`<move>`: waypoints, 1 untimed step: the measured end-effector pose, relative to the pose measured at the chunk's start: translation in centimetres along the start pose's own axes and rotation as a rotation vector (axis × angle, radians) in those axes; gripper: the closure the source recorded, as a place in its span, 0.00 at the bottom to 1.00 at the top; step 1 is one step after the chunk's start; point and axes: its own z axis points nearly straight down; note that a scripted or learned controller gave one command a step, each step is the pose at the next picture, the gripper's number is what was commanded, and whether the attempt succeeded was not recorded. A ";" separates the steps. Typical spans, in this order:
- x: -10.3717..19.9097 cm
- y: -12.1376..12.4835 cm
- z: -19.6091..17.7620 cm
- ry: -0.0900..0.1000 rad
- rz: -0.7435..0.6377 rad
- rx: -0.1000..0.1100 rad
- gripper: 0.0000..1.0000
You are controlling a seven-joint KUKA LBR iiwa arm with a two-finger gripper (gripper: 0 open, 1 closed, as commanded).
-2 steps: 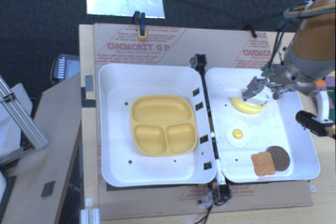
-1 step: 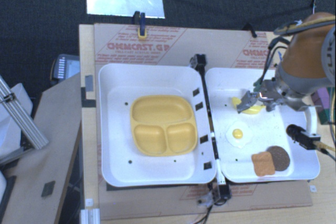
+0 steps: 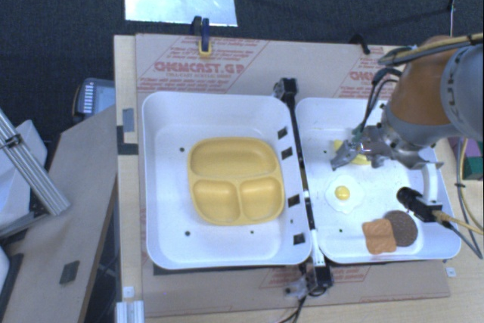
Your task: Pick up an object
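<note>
Yellow piece point(image 3: 364, 158): it lies in the far part of the right bin point(image 3: 318, 123), largely hidden under the wrist, so we cannot read its shape or long axis.
Pincer point(image 3: 346, 156): it is low over the right bin, at the left edge of the yellow piece and pointing toward the divider between the bins. We cannot tell whether it is wide or narrow, nor whether it grips anything.
Key relation: as we judge it, the yellow piece sits just right of the pincer's tip and touches or nearly touches it, so a grasp calls for only a slight correction to the right.
Arm point(image 3: 423, 98): it comes in from the right, across the far right corner of the bin.
Fried egg point(image 3: 342, 194): it lies nearer than the pincer and apart from it, a likely second choice.
Toast slice point(image 3: 378, 236) and brown disc point(image 3: 403, 228): they touch each other in the near right corner, well away from the pincer.
Left bin point(image 3: 162, 163): it holds a yellow divided plate point(image 3: 231, 179), across the divider.
Obstruction: we see nothing between the pincer and the yellow piece, though the bin's far wall is close.
</note>
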 end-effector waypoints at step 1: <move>0.1 0.0 5.2 0.000 0.001 0.000 0.00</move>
